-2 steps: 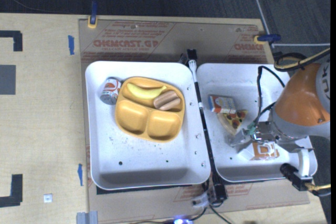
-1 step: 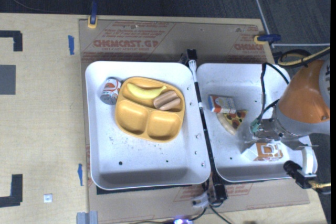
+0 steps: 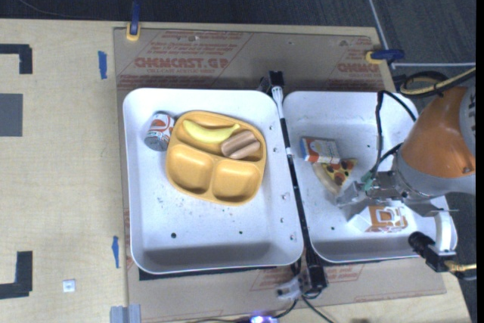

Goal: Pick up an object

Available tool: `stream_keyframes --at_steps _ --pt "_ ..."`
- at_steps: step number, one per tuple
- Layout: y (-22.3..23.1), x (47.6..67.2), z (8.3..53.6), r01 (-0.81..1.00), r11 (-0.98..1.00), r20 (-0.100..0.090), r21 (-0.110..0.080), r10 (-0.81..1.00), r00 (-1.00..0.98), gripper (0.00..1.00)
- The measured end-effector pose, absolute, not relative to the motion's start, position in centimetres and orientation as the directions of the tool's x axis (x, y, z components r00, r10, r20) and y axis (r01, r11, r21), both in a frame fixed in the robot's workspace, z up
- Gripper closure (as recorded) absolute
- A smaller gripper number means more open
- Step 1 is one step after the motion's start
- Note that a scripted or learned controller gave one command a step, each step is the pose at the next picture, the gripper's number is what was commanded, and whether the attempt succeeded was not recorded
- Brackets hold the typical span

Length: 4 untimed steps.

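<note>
Currently the arm [image 3: 442, 163] reaches in from the right over the right bin [image 3: 340, 106], with the orange band just above the wrist.

The gripper [image 3: 357, 197] sits low in the right bin's middle. It reads as a grey blur, so grasping or released can't be told, and nothing is visibly held.

Right bin contents:
- A small white carton [image 3: 321, 150] with orange and blue print, left of centre and near the bin divider.
- A small multicoloured item [image 3: 339, 174], just below the carton and just beside the gripper. Contact can't be confirmed.
- A flat orange-and-white piece [image 3: 386, 218] on the floor towards the near wall, under the wrist.

Left bin [image 3: 136, 163] contents:
- A yellow divided tray [image 3: 215, 178] in the upper middle.
- A banana [image 3: 206, 131] and a hot dog [image 3: 240, 145] lying side by side in the tray's back compartment.
- A can [image 3: 158, 130] on its side, touching the tray's upper-left edge.

A black cable [image 3: 380, 125] loops from the arm across the right bin's far side. Both bins rest on a printed brown cardboard sheet [image 3: 189, 57], clamped at the back with blue clips [image 3: 386, 54].
</note>
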<state>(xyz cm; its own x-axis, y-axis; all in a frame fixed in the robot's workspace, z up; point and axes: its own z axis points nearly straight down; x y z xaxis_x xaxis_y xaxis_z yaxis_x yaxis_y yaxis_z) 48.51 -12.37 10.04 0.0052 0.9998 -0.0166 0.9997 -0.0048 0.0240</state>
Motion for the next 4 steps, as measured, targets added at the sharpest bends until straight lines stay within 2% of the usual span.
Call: stream_keyframes --at_steps 1,2,3,4 --pt "-12.4 48.6 11.0 1.000 -0.005 -0.018 0.028 1.000 0.005 1.00" --pt "-6.0 48.0 18.5 1.000 0.002 0.001 0.001 1.000 -0.002 1.00" --pt "-6.0 48.2 19.5 1.000 0.003 -0.001 0.005 1.000 -0.003 1.00" --pt "-6.0 48.2 19.5 1.000 0.002 -0.001 0.005 1.000 -0.002 0.00"
